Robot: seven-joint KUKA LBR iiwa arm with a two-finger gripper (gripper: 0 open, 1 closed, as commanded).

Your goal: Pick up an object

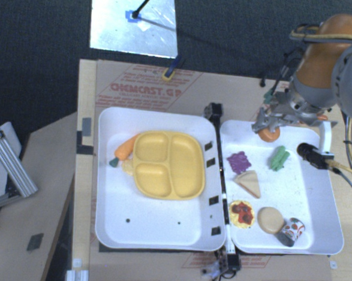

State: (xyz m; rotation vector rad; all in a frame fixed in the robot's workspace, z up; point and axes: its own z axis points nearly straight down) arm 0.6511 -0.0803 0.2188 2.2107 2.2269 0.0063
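My gripper (270, 123) hangs over the far left corner of the right bin (325, 201). Right under it, touching or nearly touching, lies a small orange round object (269, 135). In the same bin are a purple bunch of grapes (239, 162), a green piece (279, 158), a pale wedge (249, 184), a red and yellow disc (242, 213), a tan round piece (270, 220) and a small can-like item (291, 230).
The left bin (107, 216) holds a yellow divided plate (165, 164) with a carrot (125, 147) beside its far left edge. A black divider (219, 170) runs between the bins. A black fitting (311, 153) with a cable sticks out beside the arm.
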